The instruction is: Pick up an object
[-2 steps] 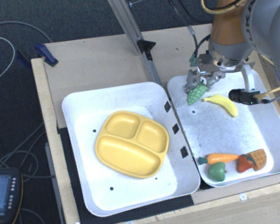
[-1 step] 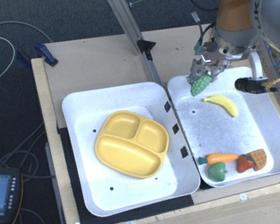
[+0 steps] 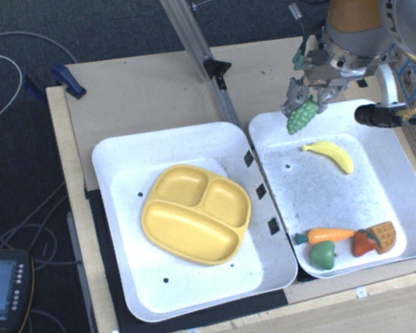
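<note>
My gripper (image 3: 305,108) hangs over the far left corner of the right bin (image 3: 413,190), shut on a green bumpy toy (image 3: 302,116), which is lifted above the bin floor. A yellow banana (image 3: 331,154) lies in the same bin just below and right of the gripper. At the bin's near edge lie an orange carrot (image 3: 330,234), a green pepper (image 3: 322,255), a red strawberry (image 3: 363,244) and a brown waffle piece (image 3: 384,236).
The left bin (image 3: 121,216) holds a yellow divided plate (image 3: 196,213). A metal pole (image 3: 186,23) rises behind the bins, between them. Black clips (image 3: 260,190) sit along the seam between the bins. Cables and a tablet (image 3: 0,291) lie off the bench to the left.
</note>
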Robot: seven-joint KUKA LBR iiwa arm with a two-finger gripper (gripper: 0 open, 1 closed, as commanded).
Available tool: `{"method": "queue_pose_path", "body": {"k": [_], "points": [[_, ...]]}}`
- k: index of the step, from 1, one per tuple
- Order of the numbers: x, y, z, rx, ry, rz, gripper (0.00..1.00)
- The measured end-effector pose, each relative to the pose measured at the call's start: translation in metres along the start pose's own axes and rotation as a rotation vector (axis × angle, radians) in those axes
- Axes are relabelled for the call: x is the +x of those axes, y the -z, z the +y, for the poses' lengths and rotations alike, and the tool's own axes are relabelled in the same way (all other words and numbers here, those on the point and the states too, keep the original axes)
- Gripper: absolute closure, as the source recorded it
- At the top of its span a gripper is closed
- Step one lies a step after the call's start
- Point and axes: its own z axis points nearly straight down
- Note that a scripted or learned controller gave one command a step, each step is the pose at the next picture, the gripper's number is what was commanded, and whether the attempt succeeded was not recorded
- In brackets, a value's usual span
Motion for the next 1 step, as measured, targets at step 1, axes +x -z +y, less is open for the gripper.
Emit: {"method": "queue_pose_path", "body": {"k": [1], "points": [[0.0547,-0.0018,-0.0132,0.009,0.005,0.003,1.0]]}}
